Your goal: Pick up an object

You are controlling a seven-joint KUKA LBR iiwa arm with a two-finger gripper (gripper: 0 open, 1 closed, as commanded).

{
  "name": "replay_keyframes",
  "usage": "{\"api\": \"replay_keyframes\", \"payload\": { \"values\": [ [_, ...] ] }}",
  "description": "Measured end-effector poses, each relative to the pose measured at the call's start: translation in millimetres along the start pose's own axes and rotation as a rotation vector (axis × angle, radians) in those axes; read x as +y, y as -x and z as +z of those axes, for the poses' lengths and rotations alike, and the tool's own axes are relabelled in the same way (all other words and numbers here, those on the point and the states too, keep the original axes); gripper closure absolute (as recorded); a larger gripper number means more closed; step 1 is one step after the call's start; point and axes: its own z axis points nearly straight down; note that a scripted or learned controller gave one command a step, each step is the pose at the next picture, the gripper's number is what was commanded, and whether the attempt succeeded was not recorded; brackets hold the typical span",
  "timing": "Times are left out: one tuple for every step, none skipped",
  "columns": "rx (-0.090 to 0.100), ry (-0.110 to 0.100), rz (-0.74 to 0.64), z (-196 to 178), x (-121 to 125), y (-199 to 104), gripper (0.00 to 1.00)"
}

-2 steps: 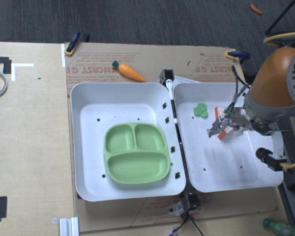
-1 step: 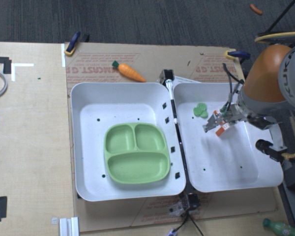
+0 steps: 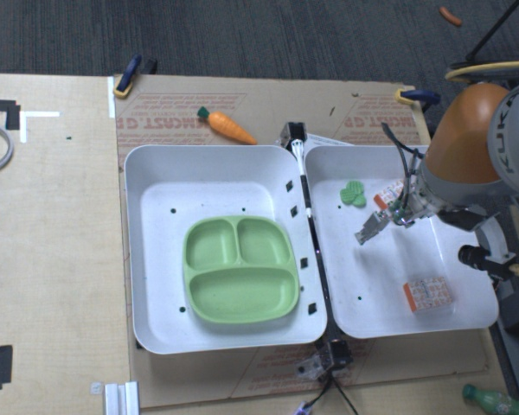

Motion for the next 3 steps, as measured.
{"api": "replay_keyframes", "payload": {
  "values": [
    [-0.006,0.009,-0.079,10.8,75.9,32.2,0.0],
    [-0.012,0.013,-0.078,0.0,76.5,33.8,1.0],
    [-0.012,0.013,-0.078,0.0,76.5,33.8,0.0]
  ]
}}
